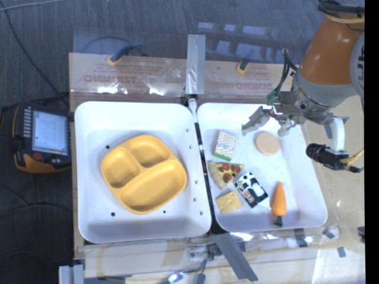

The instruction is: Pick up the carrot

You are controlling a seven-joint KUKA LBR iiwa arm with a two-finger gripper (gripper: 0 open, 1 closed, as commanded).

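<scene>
Lying near the front right corner of the right shallow white plastic bin (308,158), the small orange carrot with a dark green stem end (278,201) rests on the bin floor, stem toward the front wall. Nothing touches it. The grey arm with an orange band (331,52) reaches in from the right, and its two-finger pincer (270,120) hangs over the rear part of the same bin, fingers spread apart and holding nothing. The pincer is well apart from the carrot.

Just beneath and in front of the pincer sits a round tan disc (267,144). Further left in the right bin: a pale patterned block with a green edge (225,144), a pizza-slice toy (224,172), a black-and-white patterned piece (251,189) and a yellow square cracker-like piece (228,202). The black-and-white piece lies just beside the carrot, to its left.

The left white bin (89,117) carries a yellow three-compartment plate (144,173). Both bins sit side by side on the table (83,78). An orange and black handheld control unit with a screen (41,136) rests off the table's left side.
</scene>
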